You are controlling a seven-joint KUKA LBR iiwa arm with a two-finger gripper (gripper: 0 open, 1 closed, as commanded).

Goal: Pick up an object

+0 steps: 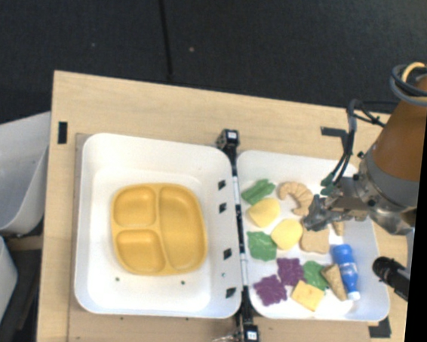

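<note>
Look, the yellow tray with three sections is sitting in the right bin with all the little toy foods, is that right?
Not quite. The camera view shows the yellow tray with three sections alone in the left bin. The little toy foods, such as the blue bottle and purple grapes, are in the right bin, where the gripper is.

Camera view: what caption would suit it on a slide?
Grey arm's gripper low over toy food in the right bin; yellow divided tray in the left bin.
</note>
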